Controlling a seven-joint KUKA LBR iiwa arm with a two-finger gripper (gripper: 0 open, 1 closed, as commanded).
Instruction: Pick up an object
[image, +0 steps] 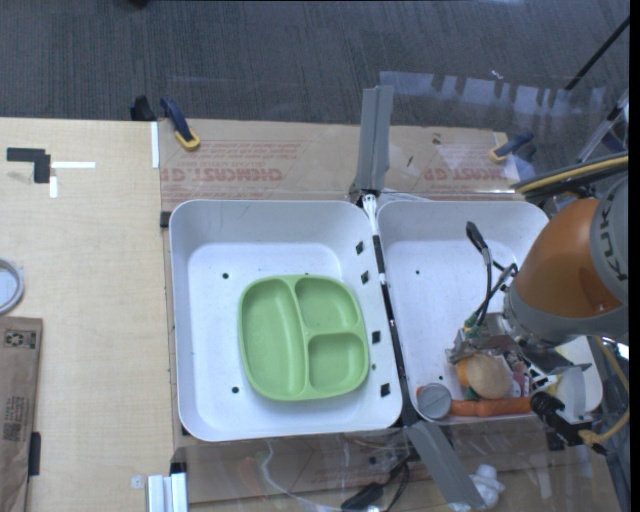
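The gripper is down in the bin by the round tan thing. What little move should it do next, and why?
Probably lift slowly to test the grasp. The gripper sits low in the right bin, right above the round tan thing and an orange piece.

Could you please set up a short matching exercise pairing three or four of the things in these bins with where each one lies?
Things:
1. green divided plate
2. orange carrot
3. grey round cup
4. gripper

Places:
A. right bin's near edge
B. left bin's middle
C. right bin's near left corner
D. above the tan round object

Pairs: 1-B, 2-A, 3-C, 4-D
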